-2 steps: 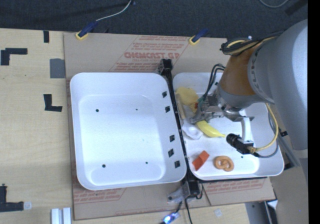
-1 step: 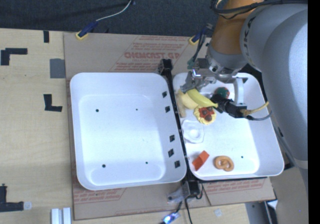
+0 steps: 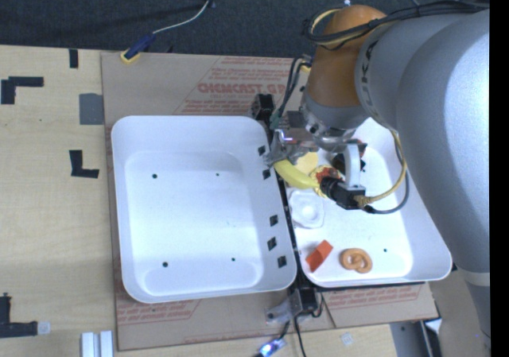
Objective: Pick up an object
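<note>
Nearest me in the right white shallow plastic bin [image 3: 425, 256]: one small tan pretzel-shaped toy [image 3: 355, 260] and, just beside it to the left, one red-orange wedge-shaped block [image 3: 319, 255]. Both look light and rigid. I judge the block the easier take, across its flat sides; the pretzel is lumpy and could roll out of a pinch.

Further in, one clear-white round plastic piece [image 3: 306, 209], maybe a small cup or lid, too washed out to tell; likely thin, slick, light.

Beyond that, one yellow curved banana-like toy [image 3: 296, 172] lies against the bin's left wall, right under the gripper [image 3: 308, 153]. Probably light and smooth plastic or foam; I'd grab across its middle, short axis. A red and yellow bit beside it is partly hidden.

Gripper sits low over the banana; I can't tell its opening, nothing visibly held.

Left white shallow plastic bin [image 3: 131, 188]: I count zero objects. Two bins total on the cardboard-covered worktop [image 3: 231, 85].
</note>
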